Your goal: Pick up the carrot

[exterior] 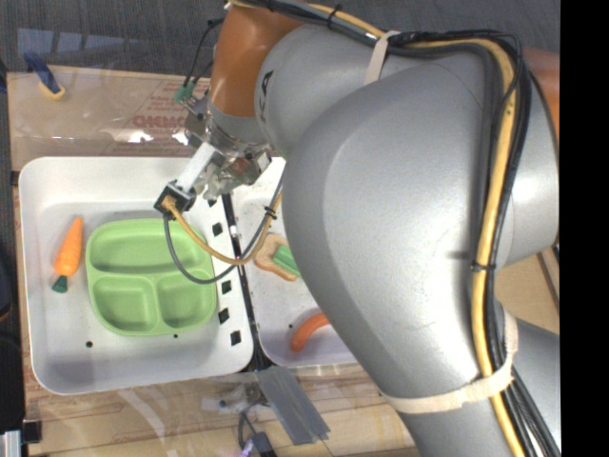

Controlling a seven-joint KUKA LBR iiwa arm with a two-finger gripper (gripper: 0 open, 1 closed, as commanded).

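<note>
At the near edge of the surface (143, 417), brown board shows under clear plastic sheeting, and a grey bracket (290, 407) sits where the two bins meet. Filling the right side, the grey arm (409, 208) with its bundled cables (500, 160) hides most of the right bin (285, 346); an orange item (306, 331) and a tan-and-green item (279, 258) lie in that bin beside the arm. In the left bin (43, 255) a green divided tray (152, 276) rests on the floor, and the carrot (68, 252) lies just left of it, free and well apart from the arm. The claw (224, 174) hangs above the far end of the divider between the bins; I cannot tell how far it is open. Beyond, more plastic sheeting covers the board, then dark carpeted floor (105, 8).
</note>
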